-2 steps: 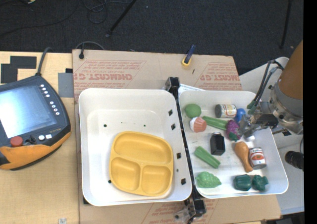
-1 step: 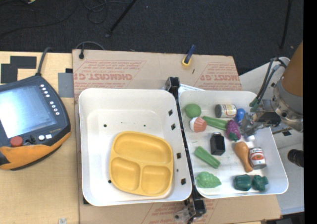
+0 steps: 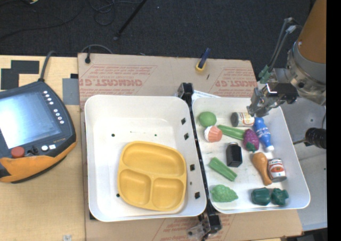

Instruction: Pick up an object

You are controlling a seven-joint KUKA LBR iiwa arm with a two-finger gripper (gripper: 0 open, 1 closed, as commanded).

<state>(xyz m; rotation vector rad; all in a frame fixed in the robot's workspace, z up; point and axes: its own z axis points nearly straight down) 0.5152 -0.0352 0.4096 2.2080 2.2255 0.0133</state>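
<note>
Cardboard-lined counter [image 3: 138,74] carries two shallow white bins side by side, w/ a teach pendant [image 3: 32,128] parked at far left, clear of the work area. Left bin [image 3: 101,112] holds one item, a yellow divided tray [image 3: 152,175], lying flat toward its near-right corner. Right bin [image 3: 298,181] holds the pick candidates, scattered loose and mostly apart, which looks meant to leave room for a grasp around each. Grey arm [image 3: 311,64] w/ orange band reaches in from the right; its tool [image 3: 259,105] hangs over the right bin's far edge, just above a small jar [image 3: 242,119] and a blue bottle [image 3: 262,133], prob. the likeliest targets. Nothing shows between the tool's tips, so no pick can be claimed yet; whether they stand apart or together can't be told at this slant. Smaller pieces, approx. by size: green veg [image 3: 222,169], leafy green toy [image 3: 223,193], two dark green lumps [image 3: 269,197], orange piece [image 3: 259,164], black block [image 3: 233,154], purple piece [image 3: 250,139], pink-white piece [image 3: 213,134], small can [image 3: 276,170].
</note>
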